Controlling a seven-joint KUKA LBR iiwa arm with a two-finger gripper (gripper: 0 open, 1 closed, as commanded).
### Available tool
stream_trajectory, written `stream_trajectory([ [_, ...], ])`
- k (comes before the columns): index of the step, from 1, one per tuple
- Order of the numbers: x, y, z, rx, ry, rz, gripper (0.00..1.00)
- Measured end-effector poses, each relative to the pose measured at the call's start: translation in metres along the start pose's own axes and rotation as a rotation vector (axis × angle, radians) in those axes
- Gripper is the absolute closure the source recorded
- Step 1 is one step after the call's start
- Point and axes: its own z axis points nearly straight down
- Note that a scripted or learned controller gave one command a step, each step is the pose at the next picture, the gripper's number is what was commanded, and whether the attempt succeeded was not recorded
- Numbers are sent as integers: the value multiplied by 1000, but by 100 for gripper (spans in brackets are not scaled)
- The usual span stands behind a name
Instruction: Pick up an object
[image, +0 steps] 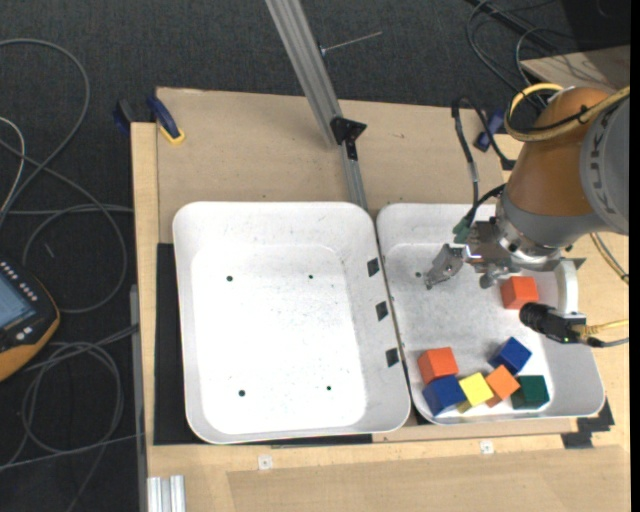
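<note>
Two white bins are being carried side by side on the counter (300, 110). The left bin (200, 235) is seen with only dark specks and a few small dots on its floor. The right bin (400, 225) is being reached into by the arm (560, 170), which is coming in from the counter's right edge.

The gripper (436, 272) is being held low over the right bin's far half, close to the wall shared with the left bin. Its fingers are pointing toward that wall, and nothing is seen between them; how far apart they are standing cannot be told at this angle.

The blocks are being kept in the right bin, well apart from the gripper's tips. An orange block (519, 291) is lying beside the wrist, toward the bin's right wall. The others are clustered along the near edge: a second orange block (437, 362), a blue block (443, 394) just in front of it, a yellow block (476, 389) touching the blue one, a smaller orange block (502, 381), another blue block (513, 354) behind it, and a green block (533, 391) in the near right corner.
</note>
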Motion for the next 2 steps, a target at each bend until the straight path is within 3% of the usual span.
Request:
stream_trajectory([
  [1, 0, -10, 59, 2, 1, 0, 0],
  [2, 0, -7, 44, -8, 0, 0, 100],
])
